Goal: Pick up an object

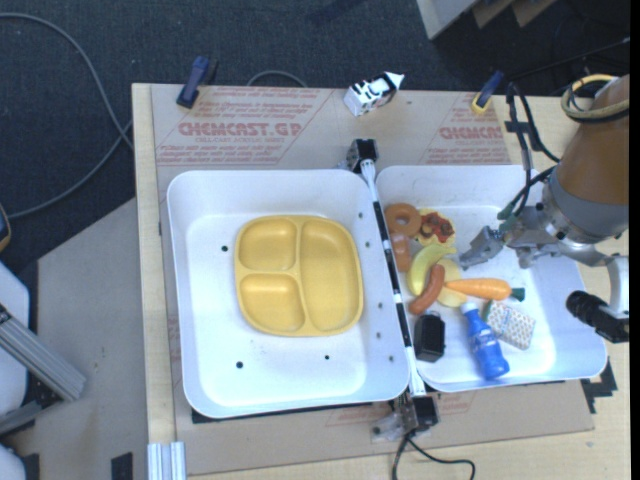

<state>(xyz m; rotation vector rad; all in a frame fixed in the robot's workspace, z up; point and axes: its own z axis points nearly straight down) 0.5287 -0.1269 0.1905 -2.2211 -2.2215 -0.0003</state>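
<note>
Nearest the lens, a blue plastic bottle (pixel 485 344) lay at the right bin's (pixel 560 363) front, beside a small black block (pixel 430 335) and a speckled grey sponge (pixel 513 324). Behind them lay an orange carrot (pixel 478 289), a red sausage (pixel 429 287) and a brown doughnut (pixel 403 219). Above, the gripper (pixel 478 249) hovered, its opening impossible to tell. A yellow 3-part plate (pixel 299 274) sat in the left bin (pixel 200 368).
</note>
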